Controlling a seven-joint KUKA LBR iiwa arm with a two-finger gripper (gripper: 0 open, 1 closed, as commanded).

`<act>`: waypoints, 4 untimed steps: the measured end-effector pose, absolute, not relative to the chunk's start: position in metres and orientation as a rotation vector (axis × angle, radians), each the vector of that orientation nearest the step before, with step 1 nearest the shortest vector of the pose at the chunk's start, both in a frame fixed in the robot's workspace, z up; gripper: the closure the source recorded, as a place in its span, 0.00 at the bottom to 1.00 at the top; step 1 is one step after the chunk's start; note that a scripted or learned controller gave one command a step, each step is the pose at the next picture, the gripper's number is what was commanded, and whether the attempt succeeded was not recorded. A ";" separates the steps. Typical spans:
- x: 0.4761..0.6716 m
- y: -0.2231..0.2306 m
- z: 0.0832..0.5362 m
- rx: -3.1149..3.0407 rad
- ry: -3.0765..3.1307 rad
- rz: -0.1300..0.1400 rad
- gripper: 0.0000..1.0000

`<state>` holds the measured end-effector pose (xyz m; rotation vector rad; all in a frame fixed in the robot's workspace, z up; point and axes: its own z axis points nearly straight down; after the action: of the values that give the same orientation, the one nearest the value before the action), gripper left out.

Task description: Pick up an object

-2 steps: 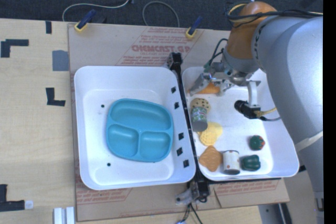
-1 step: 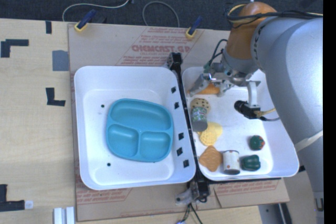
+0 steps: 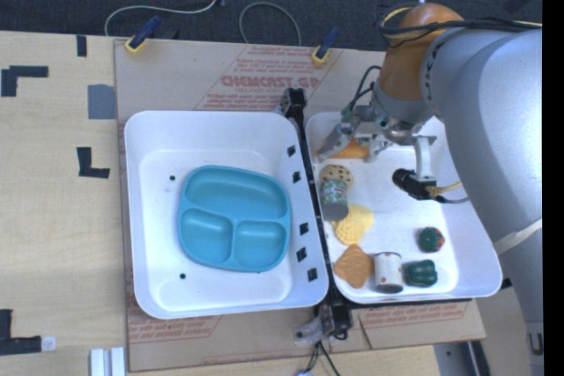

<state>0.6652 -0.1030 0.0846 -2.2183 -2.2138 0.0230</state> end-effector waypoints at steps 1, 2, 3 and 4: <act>0.665 -0.105 0.090 -2.216 -2.214 0.015 0.00; 0.666 -0.114 0.084 -2.209 -2.211 0.011 0.00; 0.666 -0.105 0.084 -2.219 -2.216 0.021 0.00; 0.665 -0.104 0.084 -2.223 -2.216 0.023 0.00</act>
<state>0.6653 -0.1038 0.0843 -2.2226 -2.2158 0.0234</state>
